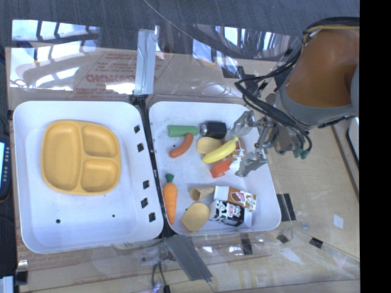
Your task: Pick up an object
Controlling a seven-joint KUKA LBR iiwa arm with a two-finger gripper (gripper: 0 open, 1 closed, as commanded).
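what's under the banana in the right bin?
The banana lies over a yellow round fruit and an orange-red piece; the parts beneath it are covered.

Grey arm point(317, 112), orange band point(324, 66), black cables point(263, 99), silvery metal jaws

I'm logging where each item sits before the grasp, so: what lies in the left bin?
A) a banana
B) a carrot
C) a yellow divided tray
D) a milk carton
C: the yellow divided tray lies in the left bin, while the carrot, milk carton and banana all lie in the right bin.
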